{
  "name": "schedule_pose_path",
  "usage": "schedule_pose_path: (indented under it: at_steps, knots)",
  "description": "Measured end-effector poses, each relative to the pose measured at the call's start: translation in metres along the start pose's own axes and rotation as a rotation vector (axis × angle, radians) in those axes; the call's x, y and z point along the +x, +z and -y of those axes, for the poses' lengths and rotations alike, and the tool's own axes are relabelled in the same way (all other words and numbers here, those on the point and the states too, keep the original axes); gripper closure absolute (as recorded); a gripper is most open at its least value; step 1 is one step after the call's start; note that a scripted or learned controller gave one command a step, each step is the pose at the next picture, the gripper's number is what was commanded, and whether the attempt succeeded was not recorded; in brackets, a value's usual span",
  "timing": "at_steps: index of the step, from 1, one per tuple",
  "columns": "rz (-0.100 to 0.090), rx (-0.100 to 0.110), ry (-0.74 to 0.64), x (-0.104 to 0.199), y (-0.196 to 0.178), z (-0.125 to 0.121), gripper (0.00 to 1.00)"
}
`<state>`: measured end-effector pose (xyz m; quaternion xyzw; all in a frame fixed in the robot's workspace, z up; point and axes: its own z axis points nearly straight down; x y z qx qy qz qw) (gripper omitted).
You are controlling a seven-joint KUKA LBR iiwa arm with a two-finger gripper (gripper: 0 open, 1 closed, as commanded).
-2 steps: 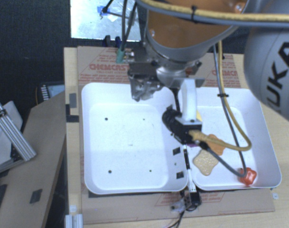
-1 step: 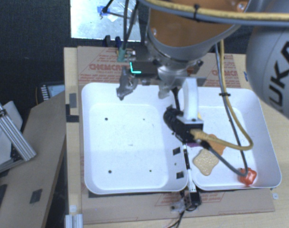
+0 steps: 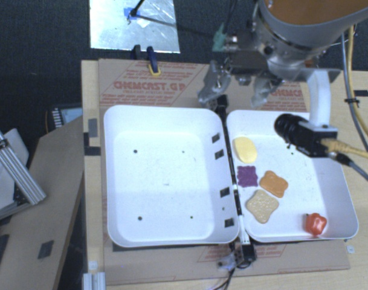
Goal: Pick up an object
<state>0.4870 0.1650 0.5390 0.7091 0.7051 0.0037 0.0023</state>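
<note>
so fingers [image 3: 238,93] spread open w/ nothing held, above cardboard bench [image 3: 165,83]; dark carpet [image 3: 38,41] behind.

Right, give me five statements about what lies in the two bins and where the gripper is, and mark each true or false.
1. All the small items lie in the right bin. True.
2. The purple piece sits between the yellow piece and the tan cracker. True.
3. The red item lies in the left bin. False: it lies near the right bin's front right corner.
4. The gripper holds the orange piece. False: that piece lies on the bin floor, and the gripper is up near the bins' far edge.
5. The yellow piece lies close to the divider between the bins. True.
</note>
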Motion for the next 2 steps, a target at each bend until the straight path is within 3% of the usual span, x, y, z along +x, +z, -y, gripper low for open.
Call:
schedule_pose_path:
  at_steps: [1, 2]
  knots:
    - [-0.001, 0.004, -0.012, 0.005, -0.008, 0.0, 1.0]
    - [0.001, 0.009, -0.016, 0.073, 0.005, 0.002, 1.0]
